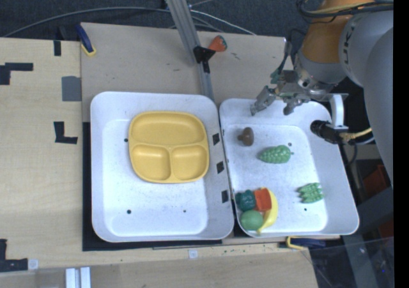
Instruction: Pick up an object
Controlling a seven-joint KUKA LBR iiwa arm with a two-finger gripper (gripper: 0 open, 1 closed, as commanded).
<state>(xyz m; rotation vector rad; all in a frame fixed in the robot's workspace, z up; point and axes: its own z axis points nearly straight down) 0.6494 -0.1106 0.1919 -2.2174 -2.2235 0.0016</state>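
- Grey two-finger gripper [276, 103] above right white bin's [332, 213] far edge, fingers spread, nothing betw. them.
- Small brown round object [246, 135] just below it; bumpy green oval fruit [275, 154] nearby.
- Yellow divided plastic tray [169, 146] in left white bin [108, 210].
- No legible writing.

Arm [377, 44]: my KUKA, smooth rounded grey shell, bulky.
Band [332, 22]: glossy orange dome above wrist, thin dark cables looped over it.
Wrist: grey-metal block, white bracket, black connector w/ yellow cable.
Gripper [276, 105]: two slim grey metal fingers.
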